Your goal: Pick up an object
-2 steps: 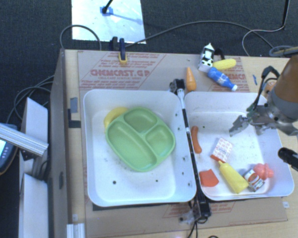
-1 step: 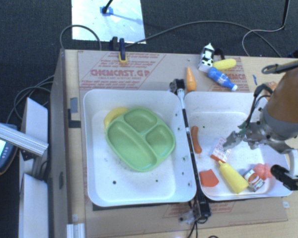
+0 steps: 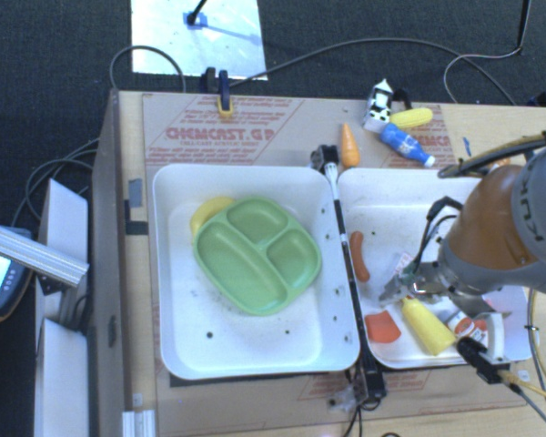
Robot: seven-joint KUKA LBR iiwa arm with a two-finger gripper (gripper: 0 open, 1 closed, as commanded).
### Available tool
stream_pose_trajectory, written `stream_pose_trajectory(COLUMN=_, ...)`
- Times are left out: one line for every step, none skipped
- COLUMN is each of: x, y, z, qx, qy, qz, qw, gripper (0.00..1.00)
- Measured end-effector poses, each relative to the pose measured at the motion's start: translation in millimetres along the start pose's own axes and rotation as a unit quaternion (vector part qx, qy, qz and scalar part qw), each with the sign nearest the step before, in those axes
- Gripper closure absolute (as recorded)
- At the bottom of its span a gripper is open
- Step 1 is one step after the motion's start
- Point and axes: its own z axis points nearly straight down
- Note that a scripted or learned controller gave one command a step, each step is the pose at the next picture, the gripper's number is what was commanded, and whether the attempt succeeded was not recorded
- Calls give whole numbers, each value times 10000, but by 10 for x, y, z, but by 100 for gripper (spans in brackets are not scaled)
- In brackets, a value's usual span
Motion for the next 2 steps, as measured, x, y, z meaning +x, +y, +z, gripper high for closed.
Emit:
stream_pose_trajectory(x=6, y=18, z=-112, qx=-22, qy=5, qz=-6, qw=10000, gripper=100)
stream_pose_trajectory(x=168, y=221, z=-1198, qx=-16, qy=-4, qz=-11, qw=10000, gripper=100)
